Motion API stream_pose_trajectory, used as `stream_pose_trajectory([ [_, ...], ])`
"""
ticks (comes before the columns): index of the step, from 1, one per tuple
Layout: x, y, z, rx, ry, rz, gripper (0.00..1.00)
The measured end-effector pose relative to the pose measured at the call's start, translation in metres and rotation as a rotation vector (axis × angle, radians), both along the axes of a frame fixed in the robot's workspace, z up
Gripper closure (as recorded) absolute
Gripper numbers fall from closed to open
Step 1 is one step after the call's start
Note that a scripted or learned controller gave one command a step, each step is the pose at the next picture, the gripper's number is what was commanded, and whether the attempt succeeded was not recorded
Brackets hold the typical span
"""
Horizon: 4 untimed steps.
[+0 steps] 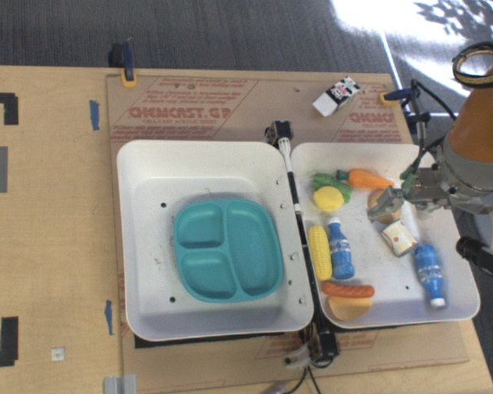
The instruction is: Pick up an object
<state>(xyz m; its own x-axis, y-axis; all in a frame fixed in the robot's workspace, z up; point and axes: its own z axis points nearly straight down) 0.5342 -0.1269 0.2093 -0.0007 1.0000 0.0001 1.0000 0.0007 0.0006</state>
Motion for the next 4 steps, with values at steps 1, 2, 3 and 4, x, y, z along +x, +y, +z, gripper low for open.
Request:
stream_pose_trajectory([
  [1,-0.046,-0.035,-0.123,0.004,0.000,-0.283,0.00],
  [2,0.000,-0.054,-0.123,0.028,0.008,-0.482,0.00],
  [3,0.000,-0.058,-0.113,0.018,0.004,-0.485,1.00],
  [4,-0.053,-0.074,-0.065,0.001,0.002,-0.299,1.00],
])
